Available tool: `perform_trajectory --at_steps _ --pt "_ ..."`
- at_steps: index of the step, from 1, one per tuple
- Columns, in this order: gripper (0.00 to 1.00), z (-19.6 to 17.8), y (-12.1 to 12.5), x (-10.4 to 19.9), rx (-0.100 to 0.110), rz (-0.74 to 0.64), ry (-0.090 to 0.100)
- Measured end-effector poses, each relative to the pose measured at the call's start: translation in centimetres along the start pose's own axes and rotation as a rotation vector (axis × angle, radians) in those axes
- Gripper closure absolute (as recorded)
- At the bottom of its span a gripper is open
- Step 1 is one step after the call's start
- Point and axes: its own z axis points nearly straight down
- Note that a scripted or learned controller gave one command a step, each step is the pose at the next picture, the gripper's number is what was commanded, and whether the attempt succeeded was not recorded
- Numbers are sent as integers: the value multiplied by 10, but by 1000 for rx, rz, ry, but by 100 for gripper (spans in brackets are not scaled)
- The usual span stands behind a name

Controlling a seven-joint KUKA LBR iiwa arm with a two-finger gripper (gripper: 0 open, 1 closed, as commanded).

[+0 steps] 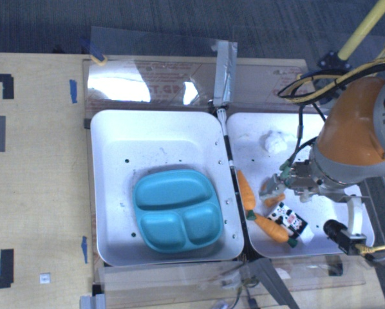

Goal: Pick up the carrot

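Two orange carrots lie in the right bin [347,246]. One carrot [246,189] runs along the bin's left wall, pointing up and down. The other carrot [270,228] lies slantwise near the front left corner. A small orange piece [273,201] shows between them, just under the gripper. My gripper [272,188] hangs low over the middle of the right bin, a little to the right of the upright carrot and above the slanted one. Nothing can be seen held in it.
A black-and-white patterned item [289,220] lies touching the slanted carrot's right end. A crumpled white lump [275,141] rests at the back of the right bin. The left bin [109,134] holds a blue sectioned tray [177,209]. A divider wall [228,159] separates the bins.
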Motion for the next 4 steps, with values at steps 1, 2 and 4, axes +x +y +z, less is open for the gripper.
perform_trajectory --at_steps 1,2,4 --pt "0 10 0 43 3 122 0" --pt "0 9 -1 0 1 175 -1" --pt "0 10 -2 34 -1 428 0"
